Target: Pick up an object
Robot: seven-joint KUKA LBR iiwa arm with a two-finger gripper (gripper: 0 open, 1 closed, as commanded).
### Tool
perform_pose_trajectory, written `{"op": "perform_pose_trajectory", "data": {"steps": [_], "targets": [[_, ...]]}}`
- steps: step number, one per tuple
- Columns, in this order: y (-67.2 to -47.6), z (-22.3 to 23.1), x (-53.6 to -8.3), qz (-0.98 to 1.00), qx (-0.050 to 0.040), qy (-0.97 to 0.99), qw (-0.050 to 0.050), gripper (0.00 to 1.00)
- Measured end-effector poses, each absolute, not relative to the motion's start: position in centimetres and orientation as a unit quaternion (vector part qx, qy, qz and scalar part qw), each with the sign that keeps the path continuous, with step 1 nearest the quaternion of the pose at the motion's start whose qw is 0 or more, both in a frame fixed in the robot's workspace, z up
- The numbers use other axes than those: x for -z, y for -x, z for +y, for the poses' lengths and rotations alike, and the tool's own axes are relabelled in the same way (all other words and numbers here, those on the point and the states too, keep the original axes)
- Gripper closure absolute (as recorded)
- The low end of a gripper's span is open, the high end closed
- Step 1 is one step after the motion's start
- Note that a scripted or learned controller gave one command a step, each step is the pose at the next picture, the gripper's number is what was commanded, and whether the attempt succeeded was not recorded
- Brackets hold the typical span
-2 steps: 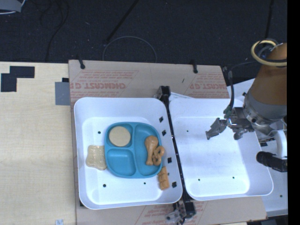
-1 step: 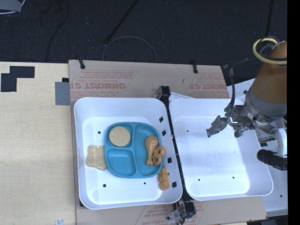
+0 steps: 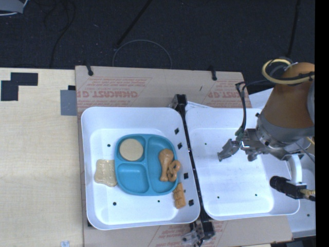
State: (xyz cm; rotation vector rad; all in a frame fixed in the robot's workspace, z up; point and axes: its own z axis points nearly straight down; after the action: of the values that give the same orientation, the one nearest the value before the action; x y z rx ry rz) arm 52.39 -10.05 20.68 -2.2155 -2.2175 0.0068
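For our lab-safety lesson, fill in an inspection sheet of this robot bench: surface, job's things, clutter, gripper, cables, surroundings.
Surface: two white bins, left bin and right bin, on cardboard.
Job's things: blue tray in left bin holds a round biscuit and a pretzel-like piece; a pale slice and a brown chunk lie beside the tray.
Clutter: nothing seen.
Gripper: gripper over right bin, holding nothing.
Cables: black cable on the arm; loops on the floor.
Surroundings: dark carpet, wooden bench.

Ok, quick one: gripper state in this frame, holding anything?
Gripper: above the right bin, nothing visible between the fingers; open or closed cannot be told from this view.
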Motion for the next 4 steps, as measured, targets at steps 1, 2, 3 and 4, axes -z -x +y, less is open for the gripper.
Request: {"op": "perform_pose_trajectory", "data": {"steps": [1, 2, 3, 4], "targets": [[-51.7, -9.6, -16.1, -0.707, -0.0024, 0.707, 0.004, 0.00], [-52.5, -9.0, -10.4, -0.707, -0.0020, 0.707, 0.003, 0.00], [-52.5, -9.2, -11.7, -0.704, -0.0019, 0.710, 0.003, 1.00], [-51.5, -9.5, -16.5, -0.705, -0.0001, 0.710, 0.000, 1.00]]}}
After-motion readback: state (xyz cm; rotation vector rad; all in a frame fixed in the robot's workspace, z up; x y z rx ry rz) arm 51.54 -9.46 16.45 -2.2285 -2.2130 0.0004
